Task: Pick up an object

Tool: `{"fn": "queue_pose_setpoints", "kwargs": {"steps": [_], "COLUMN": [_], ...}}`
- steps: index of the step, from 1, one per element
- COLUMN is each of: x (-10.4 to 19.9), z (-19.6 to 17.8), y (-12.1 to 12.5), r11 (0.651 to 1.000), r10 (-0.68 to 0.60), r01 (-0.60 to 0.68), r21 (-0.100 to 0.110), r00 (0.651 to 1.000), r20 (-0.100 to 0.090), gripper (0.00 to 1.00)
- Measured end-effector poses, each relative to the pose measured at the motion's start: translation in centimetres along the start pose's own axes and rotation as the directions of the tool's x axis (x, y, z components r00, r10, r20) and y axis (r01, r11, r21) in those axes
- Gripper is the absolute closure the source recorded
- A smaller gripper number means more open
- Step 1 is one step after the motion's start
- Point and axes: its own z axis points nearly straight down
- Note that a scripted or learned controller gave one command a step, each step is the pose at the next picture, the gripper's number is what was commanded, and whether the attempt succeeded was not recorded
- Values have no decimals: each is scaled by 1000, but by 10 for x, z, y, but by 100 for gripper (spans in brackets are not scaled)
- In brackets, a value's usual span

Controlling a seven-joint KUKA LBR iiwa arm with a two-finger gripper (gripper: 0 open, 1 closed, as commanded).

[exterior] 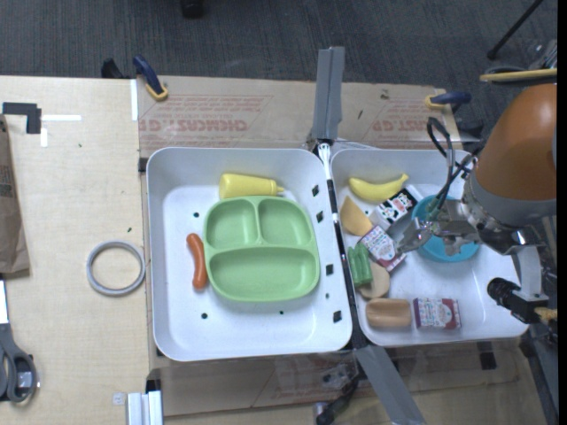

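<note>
The right bin [500,326] holds a yellow banana [376,187], a pale cheese wedge [355,217], a black-and-white carton [396,207], a pink-and-white carton [381,246], a green block [359,266], a bread roll [388,312], a red-and-white packet [437,313] and a blue bowl [452,248]. My gripper [415,232] hangs low over this bin, between the blue bowl and the pink-and-white carton, its tip close to that carton. The arm's orange band covers the bin's far right corner.
The left bin [164,264] contains a green divided plate [261,248], a yellow bottle [248,185] and an orange sausage-shaped toy [198,260]. On the bench to the left lie a tape ring [116,266] and scissors [16,374]. A grey divider bar [329,96] stands behind the bins.
</note>
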Motion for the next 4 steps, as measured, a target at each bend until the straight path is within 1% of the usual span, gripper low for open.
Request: {"fn": "queue_pose_setpoints", "kwargs": {"steps": [1,2,3,4], "x": [-17,-33,-37,31], "z": [79,106,96,9], "y": [62,109,108,155], "r11": [997,999,999,967], "r10": [-81,45,48,255], "r01": [81,-45,-48,-255], "r21": [-1,-9,-2,-3], "r00": [997,999,999,967], "r20": [0,0,1,2], "gripper": [0,0,100,100]}}
